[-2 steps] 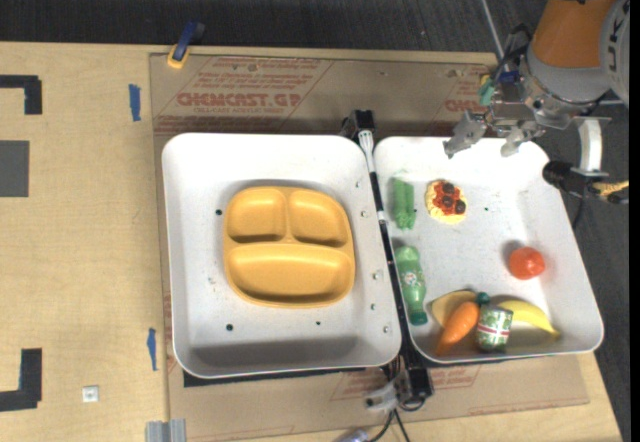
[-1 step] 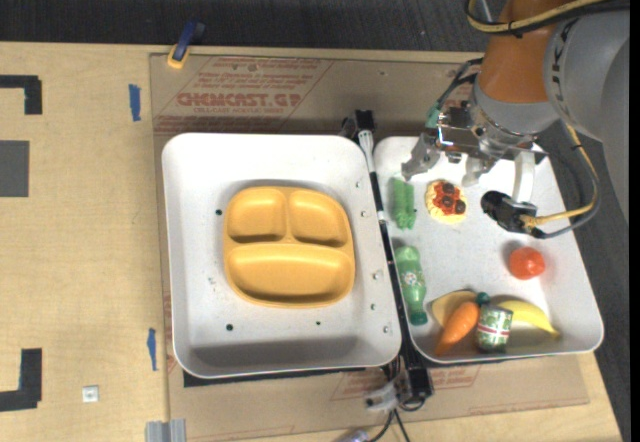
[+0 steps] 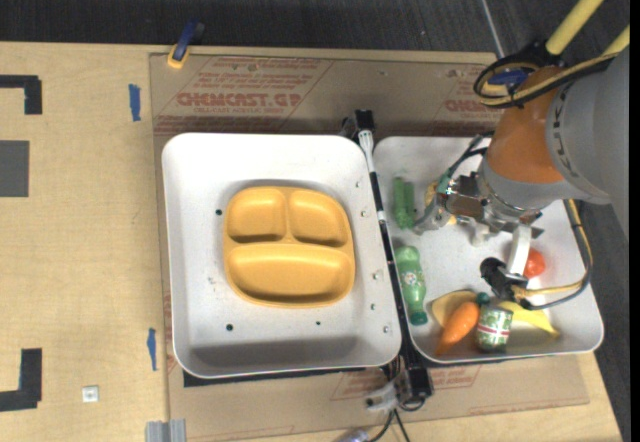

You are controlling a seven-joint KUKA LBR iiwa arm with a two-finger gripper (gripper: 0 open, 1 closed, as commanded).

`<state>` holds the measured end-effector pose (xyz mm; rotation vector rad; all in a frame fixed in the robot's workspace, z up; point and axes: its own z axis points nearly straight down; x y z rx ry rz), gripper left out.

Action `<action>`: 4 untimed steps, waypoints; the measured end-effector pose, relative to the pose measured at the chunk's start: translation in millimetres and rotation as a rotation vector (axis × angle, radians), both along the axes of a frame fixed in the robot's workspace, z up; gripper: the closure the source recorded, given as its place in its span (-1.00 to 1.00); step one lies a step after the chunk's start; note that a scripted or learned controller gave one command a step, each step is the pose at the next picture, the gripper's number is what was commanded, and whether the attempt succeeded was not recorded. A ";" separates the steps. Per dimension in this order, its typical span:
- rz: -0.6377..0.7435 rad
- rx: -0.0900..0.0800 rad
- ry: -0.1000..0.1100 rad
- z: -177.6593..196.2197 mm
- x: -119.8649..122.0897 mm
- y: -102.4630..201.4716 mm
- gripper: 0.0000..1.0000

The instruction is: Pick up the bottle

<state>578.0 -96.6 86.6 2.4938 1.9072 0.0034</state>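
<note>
And here's the bench [image 3: 70, 260], a pale tan top with black tape marks [image 3: 22, 95] near its left edge and small blue tape strips [image 3: 134, 102] further in. A brown cardboard sheet [image 3: 240, 90] printed with red lettering lies flat on it, a blue and yellow clamp [image 3: 184, 42] at the sheet's upper left corner. On that cardboard sit two shallow white bins side by side, the left bin [image 3: 190, 230] touching the right bin [image 3: 585, 325] along a black seam [image 3: 372, 180].
</note>
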 end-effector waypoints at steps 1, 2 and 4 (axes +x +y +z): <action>-0.412 0.002 0.004 98.2 15.5 86.8 -1.00; -0.412 0.001 0.004 98.0 15.3 86.5 -1.00; -0.647 0.001 0.004 97.8 20.6 113.2 -1.00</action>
